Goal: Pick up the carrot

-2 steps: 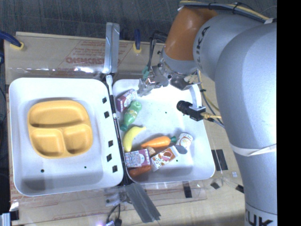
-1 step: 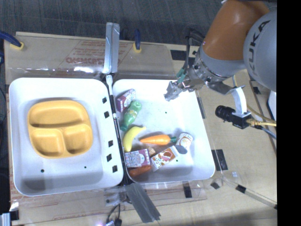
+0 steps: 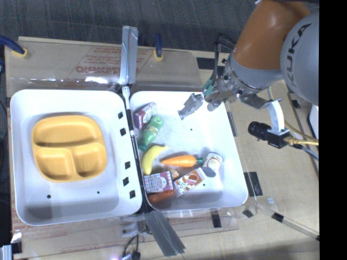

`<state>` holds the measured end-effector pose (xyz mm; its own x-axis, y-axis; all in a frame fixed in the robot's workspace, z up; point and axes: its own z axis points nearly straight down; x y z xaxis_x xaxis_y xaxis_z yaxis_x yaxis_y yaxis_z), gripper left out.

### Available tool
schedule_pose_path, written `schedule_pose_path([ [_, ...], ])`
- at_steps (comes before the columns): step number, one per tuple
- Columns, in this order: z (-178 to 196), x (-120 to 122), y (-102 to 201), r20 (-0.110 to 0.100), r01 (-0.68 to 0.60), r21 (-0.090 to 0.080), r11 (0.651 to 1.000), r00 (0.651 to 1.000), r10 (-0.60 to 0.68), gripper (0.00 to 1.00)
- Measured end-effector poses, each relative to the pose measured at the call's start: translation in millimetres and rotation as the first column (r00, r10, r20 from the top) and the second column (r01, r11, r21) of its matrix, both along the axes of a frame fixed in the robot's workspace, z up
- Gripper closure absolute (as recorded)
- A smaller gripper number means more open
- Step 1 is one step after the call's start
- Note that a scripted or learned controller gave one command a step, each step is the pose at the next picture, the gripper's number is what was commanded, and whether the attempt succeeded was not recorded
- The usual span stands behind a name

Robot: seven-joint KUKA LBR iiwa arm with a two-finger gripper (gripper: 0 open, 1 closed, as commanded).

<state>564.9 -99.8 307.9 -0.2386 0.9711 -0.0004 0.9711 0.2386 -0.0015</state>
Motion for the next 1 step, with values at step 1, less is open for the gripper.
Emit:
schedule_pose_path([
  [1, -42.6, -86.0, 1.0, -0.003, -0.289, 0.003, 0.957, 0.957, 0.289, 0.00],
])
